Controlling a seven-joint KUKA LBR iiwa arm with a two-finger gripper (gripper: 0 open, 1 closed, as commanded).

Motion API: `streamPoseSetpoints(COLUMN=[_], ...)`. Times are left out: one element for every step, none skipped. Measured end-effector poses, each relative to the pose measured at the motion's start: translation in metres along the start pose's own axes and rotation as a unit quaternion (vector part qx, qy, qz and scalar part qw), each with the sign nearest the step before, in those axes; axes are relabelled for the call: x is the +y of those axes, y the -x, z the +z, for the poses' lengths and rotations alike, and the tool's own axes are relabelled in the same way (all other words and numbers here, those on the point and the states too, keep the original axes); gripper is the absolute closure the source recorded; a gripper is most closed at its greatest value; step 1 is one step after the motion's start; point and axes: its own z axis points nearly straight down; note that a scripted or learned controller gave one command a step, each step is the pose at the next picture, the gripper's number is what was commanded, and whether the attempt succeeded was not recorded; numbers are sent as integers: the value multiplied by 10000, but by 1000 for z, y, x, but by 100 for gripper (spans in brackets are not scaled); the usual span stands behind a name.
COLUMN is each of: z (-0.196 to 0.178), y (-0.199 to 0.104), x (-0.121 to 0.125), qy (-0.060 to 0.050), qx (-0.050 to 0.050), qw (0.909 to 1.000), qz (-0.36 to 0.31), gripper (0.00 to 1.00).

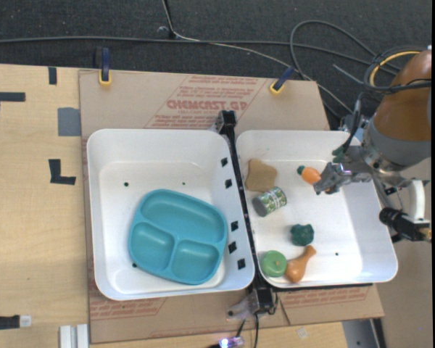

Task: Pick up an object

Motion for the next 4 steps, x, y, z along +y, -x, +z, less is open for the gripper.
streamPoseSetpoints(z=[1, 11, 0, -9], y=[0, -57, -115, -167], x=[0, 11, 15, 23], qy=[-34, -38, -33, -34], qx=[8, 14, 16, 17], qw=[10000, 10000, 10000, 10000], qz=[5, -19, -26, -26], gripper=[100, 100, 100, 100])
